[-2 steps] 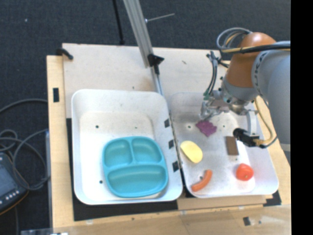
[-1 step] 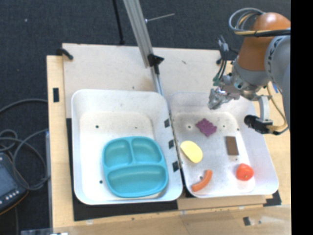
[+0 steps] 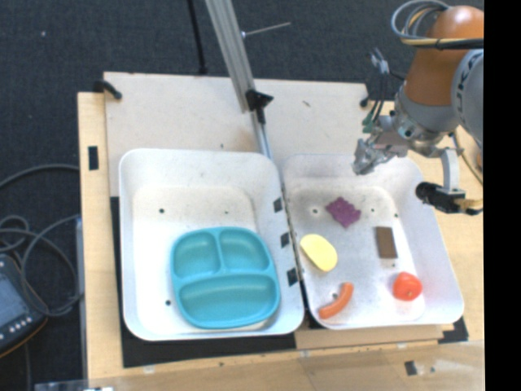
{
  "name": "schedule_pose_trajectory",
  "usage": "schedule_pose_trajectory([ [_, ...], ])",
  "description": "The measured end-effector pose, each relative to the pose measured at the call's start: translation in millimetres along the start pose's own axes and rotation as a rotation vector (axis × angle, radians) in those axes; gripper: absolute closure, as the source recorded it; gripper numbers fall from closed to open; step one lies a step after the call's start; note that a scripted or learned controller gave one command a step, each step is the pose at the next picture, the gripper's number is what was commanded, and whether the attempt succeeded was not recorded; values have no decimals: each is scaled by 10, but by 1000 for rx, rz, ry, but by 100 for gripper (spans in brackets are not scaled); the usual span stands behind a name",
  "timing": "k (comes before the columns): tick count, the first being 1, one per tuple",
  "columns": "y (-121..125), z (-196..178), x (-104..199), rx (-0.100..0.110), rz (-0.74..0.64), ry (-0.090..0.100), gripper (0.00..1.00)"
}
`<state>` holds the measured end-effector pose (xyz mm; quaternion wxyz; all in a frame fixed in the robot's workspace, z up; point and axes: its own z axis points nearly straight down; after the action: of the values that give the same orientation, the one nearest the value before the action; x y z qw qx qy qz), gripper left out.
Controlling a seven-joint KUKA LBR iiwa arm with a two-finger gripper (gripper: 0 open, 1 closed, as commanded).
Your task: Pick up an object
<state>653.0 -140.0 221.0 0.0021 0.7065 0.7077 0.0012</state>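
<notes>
Nearest, the curved orange sausage-shaped toy (image 3: 336,300) lies so close to the right white bin's rim (image 3: 383,322) that my pincer (image 3: 364,163), whose spread I cannot tell, risks striking plastic.

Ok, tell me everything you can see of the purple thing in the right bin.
The purple thing is a small, flat, roughly square piece that looks soft, maybe cloth or foam, with slightly uneven edges. It lies turned like a diamond on the floor of the right bin, in the far half near the middle. Nothing touches it: the yellow piece lies nearer and to the left, the brown block to its right. The tool hangs above the bin's far edge, apart from it.
</notes>
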Motion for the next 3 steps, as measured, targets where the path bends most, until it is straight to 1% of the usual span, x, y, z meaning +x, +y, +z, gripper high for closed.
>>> schedule_pose_trajectory([
  [1, -109, -110, 448, 4, -4, 2, 100],
  [2, -87, -75, 958, 4, -5, 3, 100],
  [3, -176, -16, 1533, 5, -6, 3, 100],
])
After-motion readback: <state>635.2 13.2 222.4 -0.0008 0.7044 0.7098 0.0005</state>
